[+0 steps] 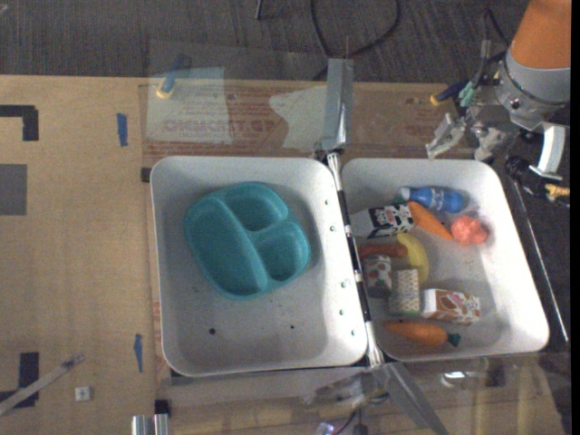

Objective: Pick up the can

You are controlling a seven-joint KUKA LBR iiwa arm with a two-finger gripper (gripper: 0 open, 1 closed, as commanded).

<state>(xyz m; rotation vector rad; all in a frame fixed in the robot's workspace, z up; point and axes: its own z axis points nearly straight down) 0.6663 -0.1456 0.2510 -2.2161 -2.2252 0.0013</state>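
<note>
This is my robotics lab test cell, not a home or shop. My grey arm [535, 71] with its orange band enters at the upper right of the frame. Two shallow white bins [172, 333] sit side by side on a plywood bench [63, 243] marked with blue tape strips [121, 129] and black squares [20, 121]. A black cable [355, 7] loops over grey carpet [136, 16] along the top. The right bin holds toy food items [426, 333], the left a teal divided tray [246, 238].
</note>
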